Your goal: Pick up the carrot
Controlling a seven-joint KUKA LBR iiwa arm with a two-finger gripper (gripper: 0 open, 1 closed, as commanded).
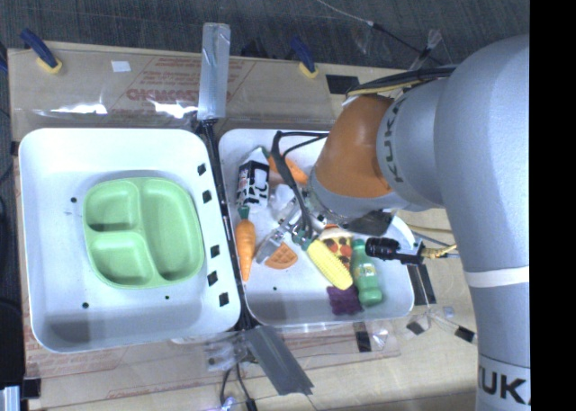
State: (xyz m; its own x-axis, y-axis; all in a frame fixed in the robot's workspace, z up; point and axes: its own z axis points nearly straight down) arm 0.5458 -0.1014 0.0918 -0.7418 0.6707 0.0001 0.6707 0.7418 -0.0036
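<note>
- Table carries two white bins; right bin cluttered.
- Carrot lies against its left wall.
- Gripper just beside; finger state: cannot tell.
- Advise straddling the carrot's middle.

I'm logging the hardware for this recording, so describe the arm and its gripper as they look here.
The arm is a thick, rounded grey body with an orange band above the wrist and dark KUKA lettering on band and base. Black cables loop beside the wrist. The gripper is small, silvery metal, over the right bin.
</note>
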